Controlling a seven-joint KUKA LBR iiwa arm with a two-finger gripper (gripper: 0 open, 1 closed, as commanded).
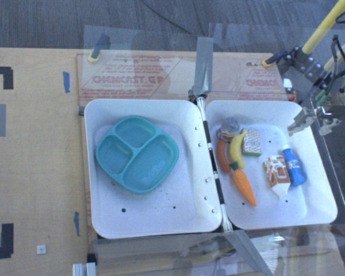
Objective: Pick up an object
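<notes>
Nothing is lifted yet, so the whole pick remains. Nearest in the right white plastic bin (319, 209) lies an orange toy carrot (243, 186); a printed carton (276, 174) and a blue tube-shaped bottle (293, 165) lie beyond it, and a yellow toy banana (236, 148) lies further left. Farther back, the metal pincer (305, 119) hangs at the bin's far right rim, just beyond the bottle, its fingers spread and gripping nothing.
</notes>
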